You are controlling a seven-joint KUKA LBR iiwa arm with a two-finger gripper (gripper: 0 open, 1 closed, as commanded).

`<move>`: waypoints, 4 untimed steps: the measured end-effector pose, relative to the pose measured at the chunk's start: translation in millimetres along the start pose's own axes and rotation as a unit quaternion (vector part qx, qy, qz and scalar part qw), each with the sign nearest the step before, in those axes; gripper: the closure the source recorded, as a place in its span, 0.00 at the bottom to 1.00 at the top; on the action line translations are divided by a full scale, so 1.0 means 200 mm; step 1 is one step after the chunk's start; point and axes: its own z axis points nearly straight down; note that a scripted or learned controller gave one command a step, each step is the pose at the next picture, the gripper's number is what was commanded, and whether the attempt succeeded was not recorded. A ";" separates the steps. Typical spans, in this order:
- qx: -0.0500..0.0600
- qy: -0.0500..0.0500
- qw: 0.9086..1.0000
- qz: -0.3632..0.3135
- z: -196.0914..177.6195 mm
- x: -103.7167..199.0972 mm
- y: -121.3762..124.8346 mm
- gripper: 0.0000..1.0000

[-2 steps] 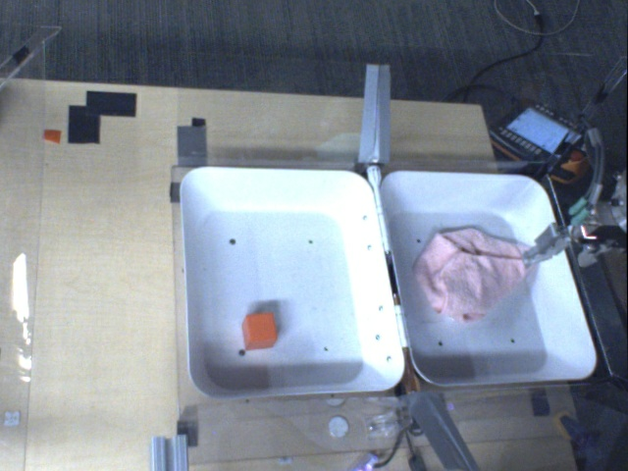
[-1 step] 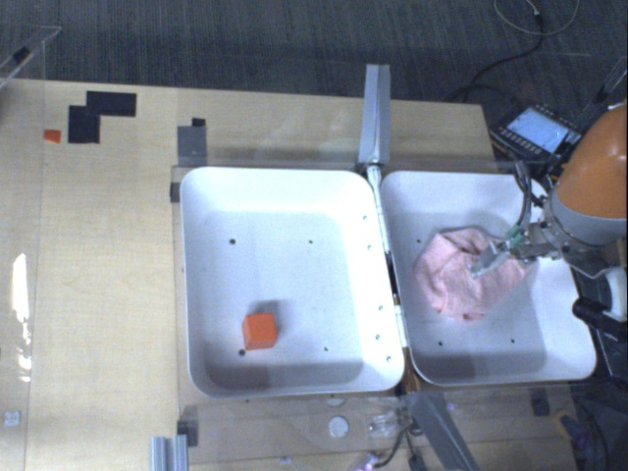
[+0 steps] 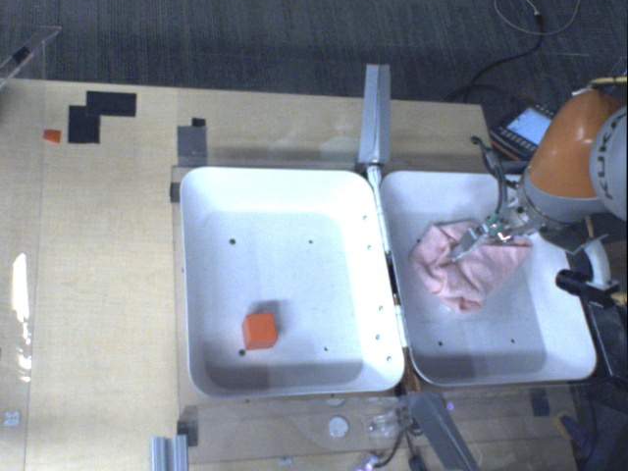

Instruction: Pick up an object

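We are seeing the end effector (image 3: 483,235) pressing into the pink cloth (image 3: 465,266) in the right bin (image 3: 564,356); we cannot tell its state. An orange cube (image 3: 260,331) is sitting in the left bin (image 3: 211,263).

a metal divider (image 3: 375,116) is seen at 12 o'clock on the wooden bench (image 3: 88,292). black tape (image 3: 93,114) and an orange marker (image 3: 52,136) are placed at 10 o'clock. a tablet (image 3: 526,126) lies at 2 o'clock, with a cable (image 3: 530,13) behind it.

Pale wooden bench (image 3: 98,292) before dark grey carpet (image 3: 245,18)
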 end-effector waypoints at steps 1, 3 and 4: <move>-0.003 -0.002 0.998 -0.069 -0.01 0.32 0.03 0.00; -0.004 -0.003 0.989 -0.151 -0.01 0.25 -0.12 1.00; 0.001 0.001 0.994 -0.105 -0.47 0.38 0.37 1.00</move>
